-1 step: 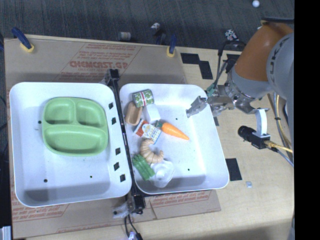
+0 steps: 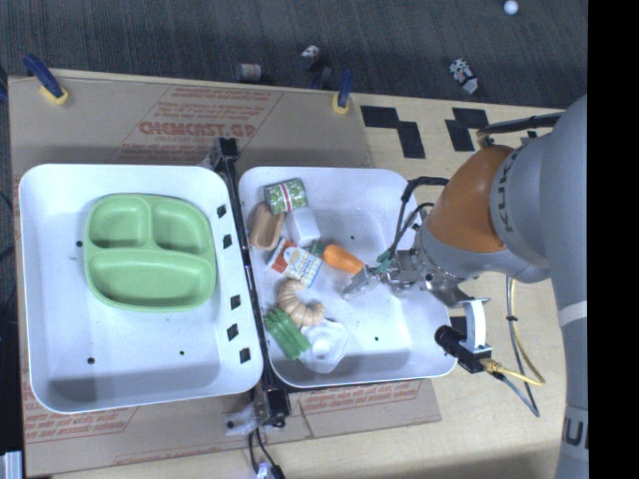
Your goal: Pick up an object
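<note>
The right bin (image 2: 384, 193) holds several small items: a green-labelled can (image 2: 286, 196), a tan bread-like piece (image 2: 265, 228), a white block (image 2: 303, 228), an orange carrot-like piece (image 2: 343, 259), a red and white packet (image 2: 297, 263), a beige pretzel-like piece (image 2: 298, 307), a green item (image 2: 286, 333) and a clear cup (image 2: 327, 343). My gripper (image 2: 364, 279) reaches in from the right, low over the bin floor just right of the orange piece. Nothing shows between its fingers.
The left bin (image 2: 40, 267) holds a green divided plate (image 2: 151, 250). A black divider (image 2: 238, 257) runs between the bins. The arm's grey body and orange band (image 2: 469, 213) hang over the right bin's right rim. Cables (image 2: 514, 352) trail at the right.
</note>
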{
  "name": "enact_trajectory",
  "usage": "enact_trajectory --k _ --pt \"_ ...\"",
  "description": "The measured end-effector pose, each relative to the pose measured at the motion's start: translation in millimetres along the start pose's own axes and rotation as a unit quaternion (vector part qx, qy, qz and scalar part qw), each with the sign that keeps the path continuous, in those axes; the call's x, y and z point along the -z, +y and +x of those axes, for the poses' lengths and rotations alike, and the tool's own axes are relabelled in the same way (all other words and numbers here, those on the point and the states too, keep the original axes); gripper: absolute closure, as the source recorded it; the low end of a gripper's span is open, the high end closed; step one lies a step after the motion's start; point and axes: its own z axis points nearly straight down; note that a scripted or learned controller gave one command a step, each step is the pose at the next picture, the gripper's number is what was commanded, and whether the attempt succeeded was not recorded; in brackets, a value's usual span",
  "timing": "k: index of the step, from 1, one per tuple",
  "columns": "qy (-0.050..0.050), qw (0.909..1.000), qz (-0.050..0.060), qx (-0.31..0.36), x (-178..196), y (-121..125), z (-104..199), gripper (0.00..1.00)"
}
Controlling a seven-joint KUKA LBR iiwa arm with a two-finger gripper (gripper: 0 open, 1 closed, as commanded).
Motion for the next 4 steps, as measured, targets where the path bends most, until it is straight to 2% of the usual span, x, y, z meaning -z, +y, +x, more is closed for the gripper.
enact_trajectory --k 1,2,3,4 --pt "-0.001 1.0 0.0 0.003 10.4 0.6 -0.4 1.0" --pt "0.0 1.0 0.0 0.0 65.6 -46.9 0.0 1.0" --pt "-0.002 1.0 -0.004 0.0 229.3 -5.3 -0.5 1.0" --pt "0.0 1.0 0.001 0.001 105.4 48.6 0.7 1.0"
